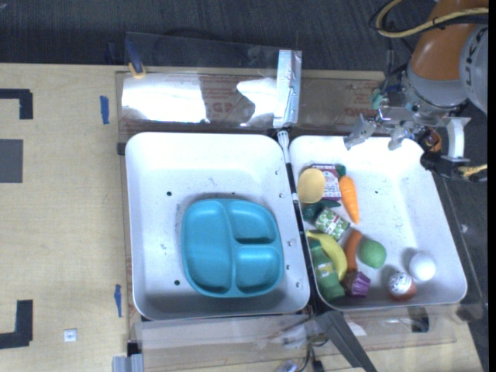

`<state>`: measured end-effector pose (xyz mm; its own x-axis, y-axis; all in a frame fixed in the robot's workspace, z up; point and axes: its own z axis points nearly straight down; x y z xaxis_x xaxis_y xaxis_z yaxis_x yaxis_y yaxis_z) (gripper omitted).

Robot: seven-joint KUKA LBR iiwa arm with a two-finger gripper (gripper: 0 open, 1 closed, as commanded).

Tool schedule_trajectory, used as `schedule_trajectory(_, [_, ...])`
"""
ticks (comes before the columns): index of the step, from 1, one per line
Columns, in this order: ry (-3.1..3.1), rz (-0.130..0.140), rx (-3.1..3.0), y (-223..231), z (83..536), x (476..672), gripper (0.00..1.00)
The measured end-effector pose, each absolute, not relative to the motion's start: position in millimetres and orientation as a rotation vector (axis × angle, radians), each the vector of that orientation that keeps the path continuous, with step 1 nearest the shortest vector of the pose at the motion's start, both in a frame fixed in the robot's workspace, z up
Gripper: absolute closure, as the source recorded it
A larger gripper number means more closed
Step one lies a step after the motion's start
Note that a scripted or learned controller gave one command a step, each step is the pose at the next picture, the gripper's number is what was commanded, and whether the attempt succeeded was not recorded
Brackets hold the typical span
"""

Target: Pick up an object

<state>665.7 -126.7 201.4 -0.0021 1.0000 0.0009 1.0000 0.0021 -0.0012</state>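
My gripper (377, 136) hangs over the far edge of the right bin (446, 231), with the orange-banded wrist above it at the top right. Its two fingers (356, 135) stand apart and open, nothing between them. Below it in the bin lie a yellow lemon (311, 184), an orange carrot (349, 198), a purple packet (332, 178), a green-and-white can (333, 223), a banana (328, 254), a green lime (373, 254) and a white ball (422, 267). The nearest of them, the packet and carrot, lie a little to the gripper's lower left.
The left bin (155, 177) holds a blue divided plate (231, 245). A red-and-white ball (400, 284) and a purple cup (360, 284) sit near the right bin's front wall. A clear plastic sheet (209, 91) lies behind the bins. Cables (403, 10) loop at the top right.
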Motion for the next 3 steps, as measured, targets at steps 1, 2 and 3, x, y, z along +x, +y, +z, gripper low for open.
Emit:
schedule_trajectory(1, [-2.449,-0.015,-1.991,-115,96,640.7,0.00])
schedule_trajectory(2, [-2.452,-0.024,-1.996,-115,108,642.9,1.00])
schedule_trajectory(3, [-2.240,-0.002,-2.201,-49,186,584.7,1.00])
